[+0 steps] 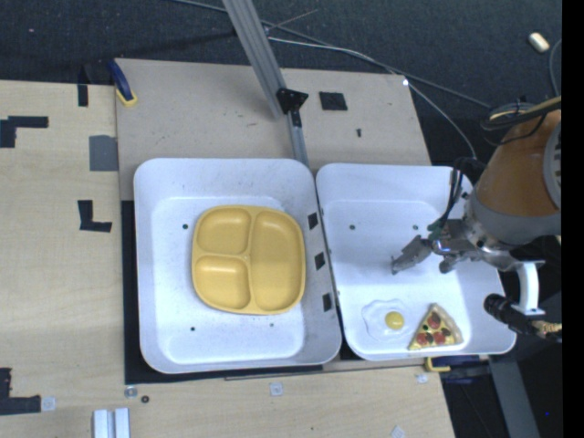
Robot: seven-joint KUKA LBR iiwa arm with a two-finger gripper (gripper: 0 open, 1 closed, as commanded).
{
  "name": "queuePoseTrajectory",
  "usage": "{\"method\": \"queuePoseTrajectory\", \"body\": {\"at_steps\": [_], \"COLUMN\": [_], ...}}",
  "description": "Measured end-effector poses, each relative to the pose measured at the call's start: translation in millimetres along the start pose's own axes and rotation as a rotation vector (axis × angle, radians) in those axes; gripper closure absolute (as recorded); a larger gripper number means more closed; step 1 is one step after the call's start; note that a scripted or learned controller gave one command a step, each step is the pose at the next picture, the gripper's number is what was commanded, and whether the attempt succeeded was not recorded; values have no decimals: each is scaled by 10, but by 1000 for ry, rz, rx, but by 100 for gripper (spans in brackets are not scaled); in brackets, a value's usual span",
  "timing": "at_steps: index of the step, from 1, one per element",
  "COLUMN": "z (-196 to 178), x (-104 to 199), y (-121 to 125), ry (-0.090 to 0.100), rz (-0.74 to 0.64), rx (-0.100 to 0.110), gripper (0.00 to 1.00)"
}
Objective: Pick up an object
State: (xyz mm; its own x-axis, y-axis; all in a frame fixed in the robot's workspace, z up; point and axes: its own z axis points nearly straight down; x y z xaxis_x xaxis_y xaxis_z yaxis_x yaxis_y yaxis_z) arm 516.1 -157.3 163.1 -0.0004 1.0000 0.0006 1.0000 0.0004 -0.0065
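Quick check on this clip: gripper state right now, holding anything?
Gripper: cannot be told whether open or shut; nothing seen in it. It hangs over the right bin, above the fried egg and pizza slice.

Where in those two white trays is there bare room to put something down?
The right bin is bare across its far half and along its left wall. Its near edge is crowded: a toy fried egg beside a pizza slice, with the gripper just above them. In the left bin, the yellow divided plate fills the middle, leaving only a bare border all round.
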Motion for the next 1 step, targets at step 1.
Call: {"method": "queuePoseTrajectory", "body": {"at_steps": [1], "z": [522], "x": [-72], "y": [59], "ry": [-1], "rz": [0], "rx": [-1], "gripper": [0]}}
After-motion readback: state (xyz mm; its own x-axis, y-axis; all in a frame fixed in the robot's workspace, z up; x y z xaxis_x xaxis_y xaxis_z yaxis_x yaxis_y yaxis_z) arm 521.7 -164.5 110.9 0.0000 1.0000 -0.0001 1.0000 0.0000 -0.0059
